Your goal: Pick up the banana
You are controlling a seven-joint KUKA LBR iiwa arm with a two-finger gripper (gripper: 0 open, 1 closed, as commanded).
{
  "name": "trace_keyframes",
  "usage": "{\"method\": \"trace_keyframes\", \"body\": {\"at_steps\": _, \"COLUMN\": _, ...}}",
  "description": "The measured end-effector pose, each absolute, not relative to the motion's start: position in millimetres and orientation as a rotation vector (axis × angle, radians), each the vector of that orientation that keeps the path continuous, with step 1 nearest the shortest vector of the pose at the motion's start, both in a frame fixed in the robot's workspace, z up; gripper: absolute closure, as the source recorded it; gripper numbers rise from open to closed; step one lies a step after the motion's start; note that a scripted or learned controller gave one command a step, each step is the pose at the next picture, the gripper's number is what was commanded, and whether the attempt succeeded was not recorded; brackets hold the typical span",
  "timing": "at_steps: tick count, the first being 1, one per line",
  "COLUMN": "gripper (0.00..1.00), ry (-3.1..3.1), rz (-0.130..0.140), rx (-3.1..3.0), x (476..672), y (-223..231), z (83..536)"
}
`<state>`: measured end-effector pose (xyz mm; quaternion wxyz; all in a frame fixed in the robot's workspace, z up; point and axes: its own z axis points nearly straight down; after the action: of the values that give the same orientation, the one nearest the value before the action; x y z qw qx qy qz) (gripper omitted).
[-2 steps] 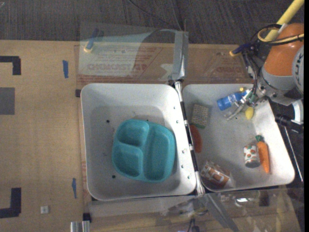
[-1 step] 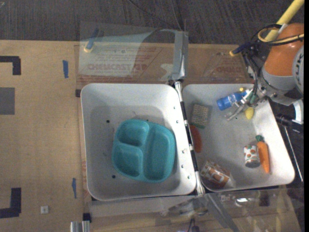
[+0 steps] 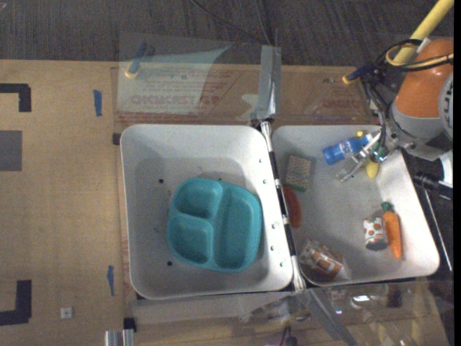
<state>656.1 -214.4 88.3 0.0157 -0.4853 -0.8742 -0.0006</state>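
Right bin [image 3: 421,265]: arm enters from the right, orange band at top right, gripper [image 3: 362,163] low over the bin's upper part. The fingers [image 3: 351,171] appear spread, nothing seen between them. Banana [image 3: 372,169], a small yellow piece, lies on the bin floor just beside the fingers on their right, partly hidden under the wrist. Blue bottle [image 3: 341,150] lies just left of the gripper, touching or nearly so. Carrot [image 3: 392,233] and a small patterned item [image 3: 374,233] sit lower right, well apart. Left bin [image 3: 137,157] holds a teal divided tray [image 3: 214,224]. Both bins rest on the desk [image 3: 57,193].
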Motion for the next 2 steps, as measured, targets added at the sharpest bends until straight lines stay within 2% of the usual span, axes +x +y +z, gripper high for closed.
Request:
{"method": "trace_keyframes", "body": {"at_steps": 1, "gripper": 1.00, "ry": -2.744, "rz": 0.002, "rx": -1.523, "x": 659.8, "y": -220, "z": 98}}
{"method": "trace_keyframes", "body": {"at_steps": 2, "gripper": 1.00, "ry": -2.773, "rz": -0.001, "rx": -1.484, "x": 669.1, "y": -169, "z": 214}}
